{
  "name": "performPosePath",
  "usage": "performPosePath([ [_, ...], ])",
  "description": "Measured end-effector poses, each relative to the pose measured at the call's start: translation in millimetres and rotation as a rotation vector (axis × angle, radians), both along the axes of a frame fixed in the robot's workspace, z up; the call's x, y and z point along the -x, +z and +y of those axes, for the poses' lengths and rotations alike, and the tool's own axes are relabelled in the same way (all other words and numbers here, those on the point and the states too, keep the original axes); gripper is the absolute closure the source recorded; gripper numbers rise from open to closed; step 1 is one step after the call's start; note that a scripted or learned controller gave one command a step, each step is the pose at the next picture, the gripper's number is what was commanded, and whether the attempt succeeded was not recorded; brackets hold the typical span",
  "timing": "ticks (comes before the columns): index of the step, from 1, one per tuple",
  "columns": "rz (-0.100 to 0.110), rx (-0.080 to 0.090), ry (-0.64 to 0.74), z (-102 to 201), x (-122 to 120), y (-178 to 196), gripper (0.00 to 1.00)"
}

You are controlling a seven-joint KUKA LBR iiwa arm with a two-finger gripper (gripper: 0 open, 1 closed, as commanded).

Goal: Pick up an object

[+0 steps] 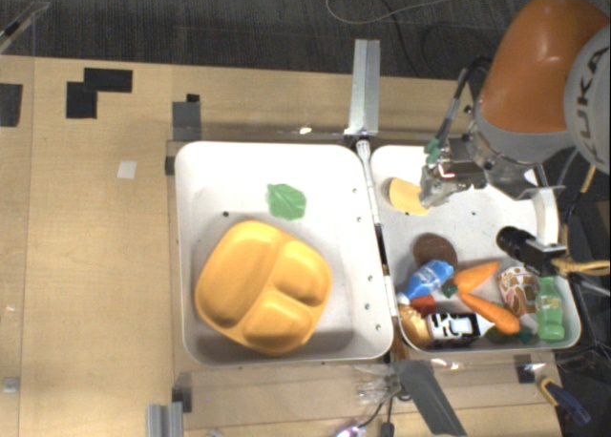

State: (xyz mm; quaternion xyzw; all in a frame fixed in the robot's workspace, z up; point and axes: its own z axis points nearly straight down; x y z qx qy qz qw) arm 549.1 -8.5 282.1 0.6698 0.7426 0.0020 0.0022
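Here the arm (544, 72) reaches left — claw (431, 189) beside a yellow piece (405, 196), grip unclear.

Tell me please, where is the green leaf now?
The green leaf lies in the left bin, near its far wall, just above the big yellow pepper in the camera view.

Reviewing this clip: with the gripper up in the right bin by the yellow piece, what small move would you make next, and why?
Probably a short shift left and down onto the yellow slice. The gripper sits at that slice's right edge in the right bin, with nothing seen between its fingers. The slice lies apart from the crowded carrots and bottle lower down, so it looks the easiest target.
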Motion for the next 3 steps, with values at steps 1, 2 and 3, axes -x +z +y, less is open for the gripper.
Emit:
performPosePath([
  [1,-0.001,0.002,0.212,-46.0,9.2,4.8,1.00],
  [2,-0.001,0.002,0.212,-45.9,9.2,4.8,0.00],
  [3,0.001,0.002,0.359,-35.7,47.9,-88.6,0.00],
])
